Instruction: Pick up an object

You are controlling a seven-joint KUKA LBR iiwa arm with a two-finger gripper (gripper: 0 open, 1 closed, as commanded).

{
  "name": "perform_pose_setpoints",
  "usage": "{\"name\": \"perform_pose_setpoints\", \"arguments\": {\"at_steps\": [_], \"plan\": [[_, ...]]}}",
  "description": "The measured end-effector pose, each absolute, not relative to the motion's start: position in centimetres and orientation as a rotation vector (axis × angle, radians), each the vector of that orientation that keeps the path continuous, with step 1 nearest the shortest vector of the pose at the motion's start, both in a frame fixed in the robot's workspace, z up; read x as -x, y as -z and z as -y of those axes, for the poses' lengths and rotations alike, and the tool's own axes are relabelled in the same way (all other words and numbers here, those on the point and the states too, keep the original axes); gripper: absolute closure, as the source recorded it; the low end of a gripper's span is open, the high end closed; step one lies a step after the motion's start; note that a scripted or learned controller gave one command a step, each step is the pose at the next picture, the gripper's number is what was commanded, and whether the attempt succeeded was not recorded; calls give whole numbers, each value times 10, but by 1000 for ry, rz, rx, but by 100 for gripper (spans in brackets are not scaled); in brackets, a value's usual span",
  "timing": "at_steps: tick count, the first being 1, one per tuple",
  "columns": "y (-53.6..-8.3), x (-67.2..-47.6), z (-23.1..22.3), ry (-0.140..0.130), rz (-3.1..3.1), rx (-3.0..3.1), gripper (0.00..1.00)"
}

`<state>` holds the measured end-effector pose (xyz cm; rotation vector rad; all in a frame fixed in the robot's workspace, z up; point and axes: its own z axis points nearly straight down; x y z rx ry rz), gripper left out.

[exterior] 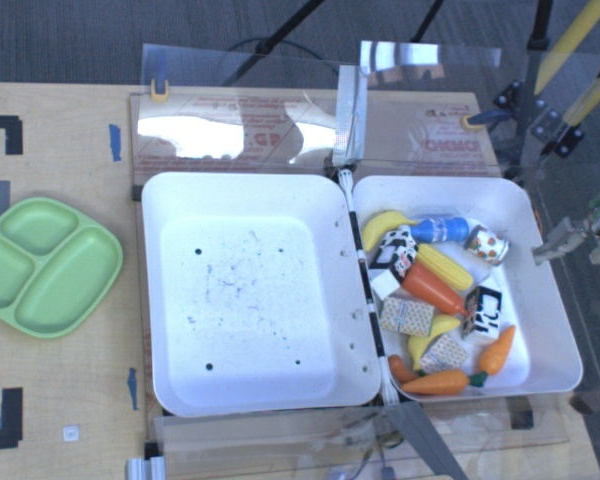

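The right white bin (545,318) holds a pile of toy food. A yellow banana (382,226) and a blue bottle (440,230) lie at its far side, with a small patterned ball (488,245) to their right. A yellow corn cob (447,266) rests beside a red-orange carrot (433,286). Black-and-white patterned pieces (399,248) (486,311) sit among them. Two tan waffle-like pieces (408,315) (445,351) lie lower down. A small orange carrot (498,351) and a longer one (435,382) lie near the front edge.
The left white bin (245,278) has faint blue marks on its floor. A green divided plate (45,266) sits on the bench at far left. Clear panels (280,128) stand behind the bins. A grey metal bracket (565,240) juts in beyond the right bin's rim.
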<state>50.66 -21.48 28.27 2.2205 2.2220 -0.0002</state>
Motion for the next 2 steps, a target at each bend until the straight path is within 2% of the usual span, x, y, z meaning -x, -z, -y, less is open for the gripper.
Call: {"name": "perform_pose_setpoints", "arguments": {"at_steps": [1,2], "plan": [[-170,-574,203,0,-2404,-2023,0],[-181,-575,204,-2,-2400,-2022,100]]}}
